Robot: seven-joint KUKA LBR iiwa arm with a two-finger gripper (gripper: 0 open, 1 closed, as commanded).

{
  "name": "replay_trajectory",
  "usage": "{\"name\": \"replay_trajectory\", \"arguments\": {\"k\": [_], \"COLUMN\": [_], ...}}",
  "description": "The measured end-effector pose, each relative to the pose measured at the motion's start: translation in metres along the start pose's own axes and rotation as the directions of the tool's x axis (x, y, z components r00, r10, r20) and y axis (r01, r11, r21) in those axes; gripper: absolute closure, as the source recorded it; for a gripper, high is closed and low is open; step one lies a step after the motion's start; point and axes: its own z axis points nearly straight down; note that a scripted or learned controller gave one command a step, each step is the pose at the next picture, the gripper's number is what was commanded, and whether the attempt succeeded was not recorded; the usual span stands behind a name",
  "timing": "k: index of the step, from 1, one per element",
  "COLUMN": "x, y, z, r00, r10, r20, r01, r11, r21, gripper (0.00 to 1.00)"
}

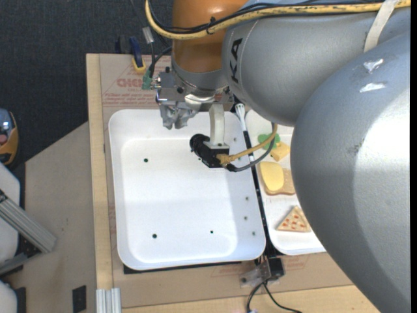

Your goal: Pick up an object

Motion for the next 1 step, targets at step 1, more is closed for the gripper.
{"name": "replay_trajectory", "arguments": {"k": [1], "x": [0.0097], "y": [0.0647], "z": [-0.0075], "r00": [1.0], "r10": [0.003], "r20": [0.001], "r01": [-0.003], "r11": [1.0], "r21": [-0.002], "gripper": [1.0]}}
